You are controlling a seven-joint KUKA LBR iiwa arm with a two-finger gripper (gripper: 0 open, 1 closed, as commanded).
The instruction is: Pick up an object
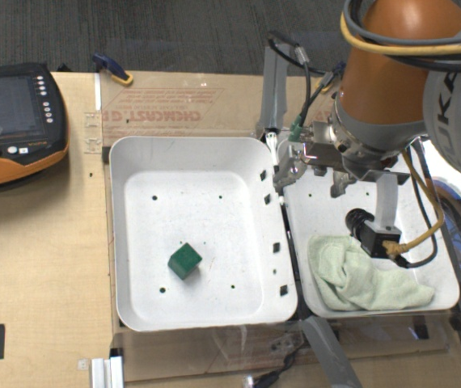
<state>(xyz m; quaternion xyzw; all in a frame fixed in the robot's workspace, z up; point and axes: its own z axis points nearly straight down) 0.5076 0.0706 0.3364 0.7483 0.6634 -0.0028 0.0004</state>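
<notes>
A small green cube (185, 260) lies in the left bin (133, 217), in its lower middle. A crumpled pale green cloth (360, 275) lies in the near part of the right bin (319, 208). My gripper (313, 179) hangs over the far left part of the right bin, above and to the left of the cloth and well to the right of the cube. Its two fingers stand apart, open, with nothing between them.
An orange and grey teach pendant (12, 128) rests on the bench at the far left. Brown cardboard (174, 107) lies behind the left bin. A ridge with black clips (279, 217) separates the two bins.
</notes>
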